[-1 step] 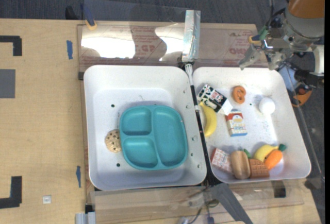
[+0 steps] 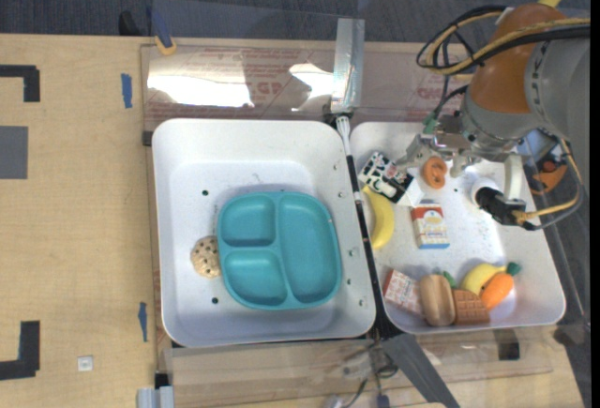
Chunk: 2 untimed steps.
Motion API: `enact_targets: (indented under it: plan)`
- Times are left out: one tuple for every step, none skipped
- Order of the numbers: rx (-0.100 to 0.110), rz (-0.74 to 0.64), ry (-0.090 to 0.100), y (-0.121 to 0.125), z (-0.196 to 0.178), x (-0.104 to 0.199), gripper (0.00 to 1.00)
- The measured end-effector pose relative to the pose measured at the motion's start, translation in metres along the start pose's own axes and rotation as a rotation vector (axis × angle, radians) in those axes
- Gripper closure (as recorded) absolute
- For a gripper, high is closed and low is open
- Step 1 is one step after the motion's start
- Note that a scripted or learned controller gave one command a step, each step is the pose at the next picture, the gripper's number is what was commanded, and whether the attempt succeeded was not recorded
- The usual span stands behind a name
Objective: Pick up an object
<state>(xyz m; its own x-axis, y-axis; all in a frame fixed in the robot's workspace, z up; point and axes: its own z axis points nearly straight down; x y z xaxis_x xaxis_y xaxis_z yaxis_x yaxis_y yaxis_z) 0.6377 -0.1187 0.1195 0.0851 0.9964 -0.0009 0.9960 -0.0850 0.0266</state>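
My gripper (image 2: 438, 160) hangs over the back of the right bin (image 2: 544, 256), below the grey arm with its orange band (image 2: 511, 68). Its fingers (image 2: 415, 151) stand apart, so it is open. A small orange oval piece (image 2: 434, 173) lies between them, with a gap on each side. Close by are a black-and-white box (image 2: 382, 174), a yellow banana (image 2: 380, 219) along the bin's left wall, and a red-and-white carton (image 2: 430, 226).
At the right bin's front lie a red packet (image 2: 400, 287), a brown bun (image 2: 437, 298), a waffle (image 2: 470, 309), a lemon (image 2: 479, 277) and a carrot (image 2: 500, 289). The left bin (image 2: 178, 162) holds a teal divided plate (image 2: 278, 249) and a cookie (image 2: 205, 256).
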Motion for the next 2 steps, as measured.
enact_targets:
  plan:
    - [0.022,-0.012,-0.001,-0.001,0.034,-0.022,0.0]
    - [0.016,-0.013,-0.003,0.001,0.021,-0.021,1.0]
